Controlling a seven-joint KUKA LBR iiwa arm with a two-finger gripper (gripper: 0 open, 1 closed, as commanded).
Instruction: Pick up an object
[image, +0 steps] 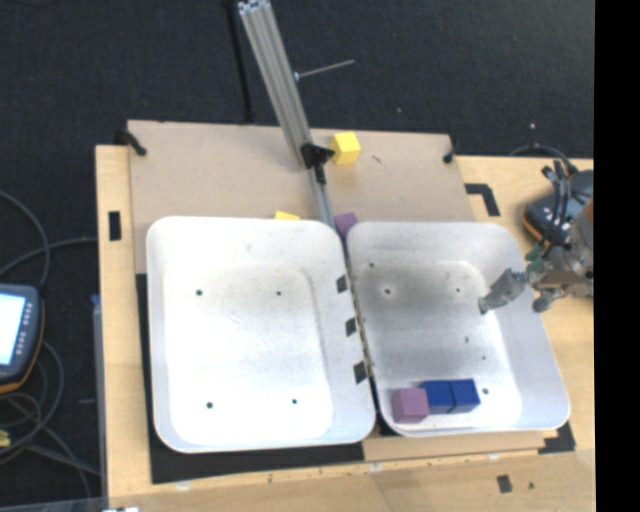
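Blocks are what this pick is about, and the gripper (505, 290) is where any advice has to begin: it hangs over the right edge of the right bin (520, 255), with nothing visibly held in it, and whether it is spread or closed I cannot tell at this size (it reads as a small grey wedge against the white). Behind it the wrist and arm (562, 250) reach in from the right.

Outward from there, the bin floor beneath and just left of the tool is bare. The targets sit well apart from it, along the near wall: a blue block (448, 395) with a purple block (409, 404) touching its left side, both tight to the bottom rim.

To do this well, I would judge the approach should travel toward that near wall, then come straight down over one block. The blue one looks the better choice, since its right side is free. Closing across the faces that do not touch the neighbour should avoid nudging the purple one or jamming on the rim.
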